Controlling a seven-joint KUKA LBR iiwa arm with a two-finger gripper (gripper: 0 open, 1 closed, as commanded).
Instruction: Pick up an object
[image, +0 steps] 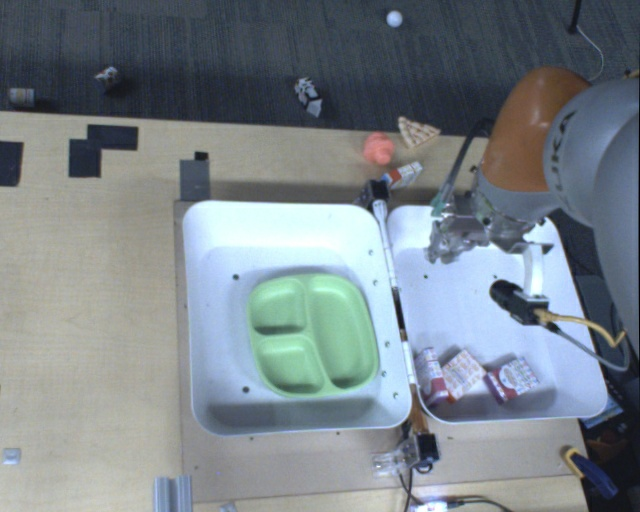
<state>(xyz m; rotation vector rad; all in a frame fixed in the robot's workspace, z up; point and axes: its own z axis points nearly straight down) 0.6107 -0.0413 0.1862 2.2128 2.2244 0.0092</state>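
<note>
My gripper (447, 246) hangs over the far left part of the right bin (470, 310), well above its floor. I see nothing in it. Three small red-and-white things lie along the near wall of that bin: a can-like one (430, 373), a packet (463, 372) and another packet (512, 378). They lie close together, well in front of the gripper. A green divided plate (312, 333) lies in the middle of the left bin (215, 260).
Beyond the bins on the bench lie an orange ball (378, 149), a wedge-shaped toy (418, 131) and a small tube (402, 176). The ridge between the two bins (392, 300) runs just left of the gripper. Small bits lie on the dark floor behind.
</note>
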